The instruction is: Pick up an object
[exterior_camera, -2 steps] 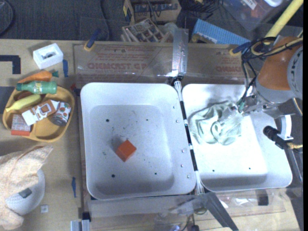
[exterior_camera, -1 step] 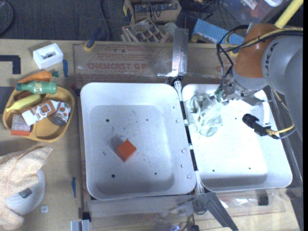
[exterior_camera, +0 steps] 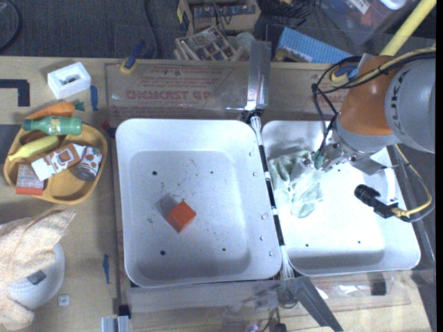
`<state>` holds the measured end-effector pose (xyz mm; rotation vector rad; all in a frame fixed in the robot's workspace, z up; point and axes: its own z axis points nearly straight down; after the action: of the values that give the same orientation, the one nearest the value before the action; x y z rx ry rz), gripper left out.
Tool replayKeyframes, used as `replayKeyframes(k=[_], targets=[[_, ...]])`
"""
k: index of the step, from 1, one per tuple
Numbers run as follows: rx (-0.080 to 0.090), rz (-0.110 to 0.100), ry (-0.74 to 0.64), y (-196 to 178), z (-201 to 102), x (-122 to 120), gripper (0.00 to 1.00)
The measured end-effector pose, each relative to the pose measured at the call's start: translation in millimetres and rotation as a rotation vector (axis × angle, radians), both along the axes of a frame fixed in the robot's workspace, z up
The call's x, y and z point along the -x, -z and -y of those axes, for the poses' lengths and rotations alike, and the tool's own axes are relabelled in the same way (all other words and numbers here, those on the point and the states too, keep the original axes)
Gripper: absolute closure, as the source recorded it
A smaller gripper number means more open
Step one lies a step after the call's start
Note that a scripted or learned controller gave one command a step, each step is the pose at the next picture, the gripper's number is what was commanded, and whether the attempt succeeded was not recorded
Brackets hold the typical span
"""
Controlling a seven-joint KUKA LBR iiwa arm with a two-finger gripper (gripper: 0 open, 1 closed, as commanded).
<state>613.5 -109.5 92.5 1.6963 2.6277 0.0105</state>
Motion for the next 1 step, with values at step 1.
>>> replayKeyframes(k=[1], targets=[[-0.001,0.006,0.001,-11.7,-0.3,-1.7,1.00]])
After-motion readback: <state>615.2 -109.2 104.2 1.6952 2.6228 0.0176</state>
